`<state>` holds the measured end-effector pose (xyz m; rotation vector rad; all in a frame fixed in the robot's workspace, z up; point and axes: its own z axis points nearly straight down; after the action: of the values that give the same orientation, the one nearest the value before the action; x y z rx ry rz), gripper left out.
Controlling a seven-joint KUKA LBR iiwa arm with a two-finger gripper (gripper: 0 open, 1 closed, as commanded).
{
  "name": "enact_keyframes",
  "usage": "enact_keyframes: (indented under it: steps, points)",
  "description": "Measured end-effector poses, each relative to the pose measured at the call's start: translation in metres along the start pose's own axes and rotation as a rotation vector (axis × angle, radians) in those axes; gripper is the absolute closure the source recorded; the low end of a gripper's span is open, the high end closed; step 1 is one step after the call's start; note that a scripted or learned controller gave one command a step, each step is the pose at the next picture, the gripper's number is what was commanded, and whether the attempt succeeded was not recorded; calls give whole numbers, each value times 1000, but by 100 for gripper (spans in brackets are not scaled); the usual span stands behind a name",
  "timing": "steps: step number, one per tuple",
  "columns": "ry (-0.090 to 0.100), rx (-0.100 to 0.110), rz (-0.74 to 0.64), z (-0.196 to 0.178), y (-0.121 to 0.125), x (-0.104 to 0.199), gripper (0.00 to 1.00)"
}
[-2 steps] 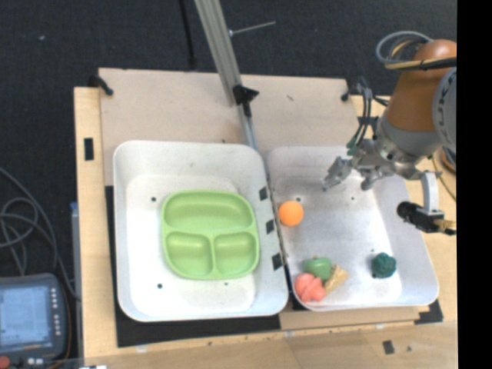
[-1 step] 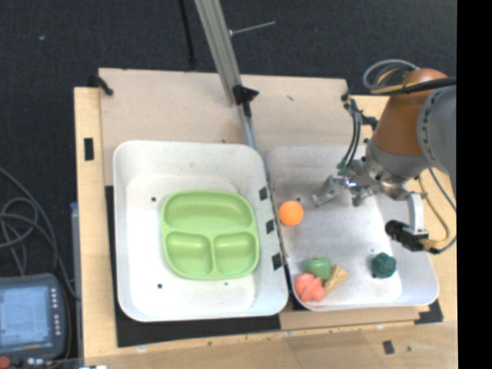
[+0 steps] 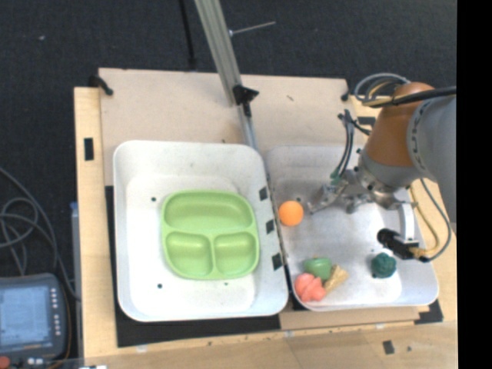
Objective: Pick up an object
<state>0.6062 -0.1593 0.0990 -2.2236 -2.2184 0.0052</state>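
Note:
In the right bin [image 3: 350, 294] an orange ball [image 3: 290, 213] rests against the left wall. A green toy [image 3: 317, 267], a pink toy [image 3: 309, 286] and a tan cone-shaped piece [image 3: 337, 277] lie together at the front left corner. A dark green object [image 3: 383, 265] sits near the front right. My gripper [image 3: 332, 199] hangs low over the middle of the right bin, a short way right of the orange ball and apart from it. Nothing shows in its grasp. The grey arm with its orange band [image 3: 392, 133] comes in from the right.
The left bin [image 3: 131, 206] holds a light green divided plate [image 3: 209, 233]. A slanted metal pole [image 3: 223, 44] rises behind the bins. Cables [image 3: 377, 87] loop by the arm at the back right. A black fitting [image 3: 393, 241] on the arm sits just above the dark green object.

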Motion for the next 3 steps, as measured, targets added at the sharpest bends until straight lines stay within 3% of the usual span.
enact_keyframes:
  steps: [1, 3]
  points:
    - [1, -7, 5, -14, 2, -1, 100]
    - [0, -9, -4, -121, 6, -9, 100]
